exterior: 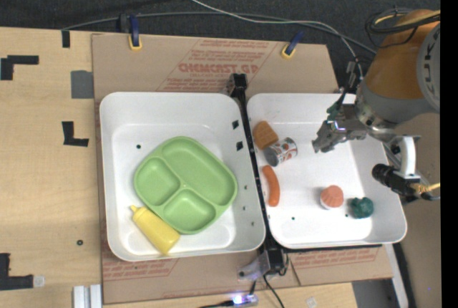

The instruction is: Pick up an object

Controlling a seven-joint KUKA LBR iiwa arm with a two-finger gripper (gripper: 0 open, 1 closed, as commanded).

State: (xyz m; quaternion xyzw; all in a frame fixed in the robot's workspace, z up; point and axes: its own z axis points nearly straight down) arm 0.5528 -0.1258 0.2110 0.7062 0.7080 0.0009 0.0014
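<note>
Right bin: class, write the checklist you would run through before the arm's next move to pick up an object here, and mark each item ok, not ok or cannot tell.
1. Objects lie in the right bin: ok.
2. Gripper is above the right bin: ok.
3. Gripper carries nothing yet: cannot tell.
4. Can has room around it: not ok, it lies against the brown piece.
5. Sausage lies apart from the rest: ok.
6. Ball and green piece lie apart: ok.

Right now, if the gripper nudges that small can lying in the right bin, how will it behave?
The small can lies on its side, so it will probably roll rather than slide. It rests close to the brown piece, which might stop it rolling that way. It looks small and likely light, so the gripper could knock it away.
</note>
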